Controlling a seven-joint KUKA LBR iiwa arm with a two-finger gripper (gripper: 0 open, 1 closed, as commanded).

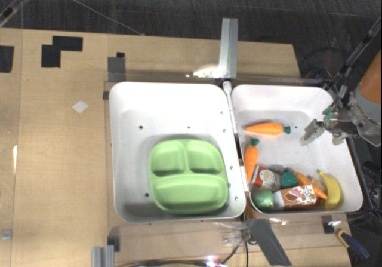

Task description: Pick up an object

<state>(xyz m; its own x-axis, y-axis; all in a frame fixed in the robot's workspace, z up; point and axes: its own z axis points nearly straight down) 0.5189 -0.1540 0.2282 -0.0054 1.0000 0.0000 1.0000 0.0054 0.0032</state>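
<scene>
1. My pincer (325,131) hangs over the right bin (280,100), near its right wall, above bare white floor. Fingers look spread apart w/ nothing between them, though they're small and a bit blurred, so I can't say exactly how wide.

2. Candidates, all in the right bin: a carrot (265,129) lying flat and alone mid-bin, just left of my pincer; a second carrot (251,162) lying along the divider wall; a banana (330,190) at the lower right corner; a juice carton (296,196), a green ball-like thing (262,199) and another packet (264,176) crowded along the front edge.

3. Best pick, imo: the lone carrot. Clear space all round, so no neighbours to bump. I'd shift left, line the fingers across its narrow width, not along its length, come down at its thick middle, then close.

4. Avoid the front pile: items touch or overlap, and fingers would prob. land on two at once. The divider carrot sits too tight to the wall for a finger on that side.

5. The left bin (137,110) has a green divided plate (188,174); too wide and flat for me.

6. Hard to tell: my height above the floor, and what's under the dark green piece in the pile. My arm is cut off at the frame's right.
</scene>
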